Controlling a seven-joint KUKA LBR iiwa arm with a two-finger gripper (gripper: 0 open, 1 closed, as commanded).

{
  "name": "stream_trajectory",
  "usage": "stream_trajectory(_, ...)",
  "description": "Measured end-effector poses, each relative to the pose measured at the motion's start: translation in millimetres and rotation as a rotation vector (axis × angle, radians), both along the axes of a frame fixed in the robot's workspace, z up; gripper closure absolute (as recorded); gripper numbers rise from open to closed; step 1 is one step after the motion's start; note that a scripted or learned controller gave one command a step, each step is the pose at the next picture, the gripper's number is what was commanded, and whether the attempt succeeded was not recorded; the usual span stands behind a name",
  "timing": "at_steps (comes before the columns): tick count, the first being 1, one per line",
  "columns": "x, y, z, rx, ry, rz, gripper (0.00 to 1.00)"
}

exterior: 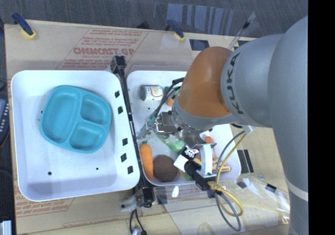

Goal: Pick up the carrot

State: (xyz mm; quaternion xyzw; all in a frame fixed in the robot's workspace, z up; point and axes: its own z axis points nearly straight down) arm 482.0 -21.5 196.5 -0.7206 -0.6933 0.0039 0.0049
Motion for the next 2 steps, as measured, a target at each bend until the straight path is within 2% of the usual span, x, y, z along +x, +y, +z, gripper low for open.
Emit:
stream_trajectory(1, 27, -72, -93, -0.005, -0.016, -0.097, 0.00)
stream_trajectory(2, 98, -74, -105, -0.001, -0.010, 0.198, 0.00)
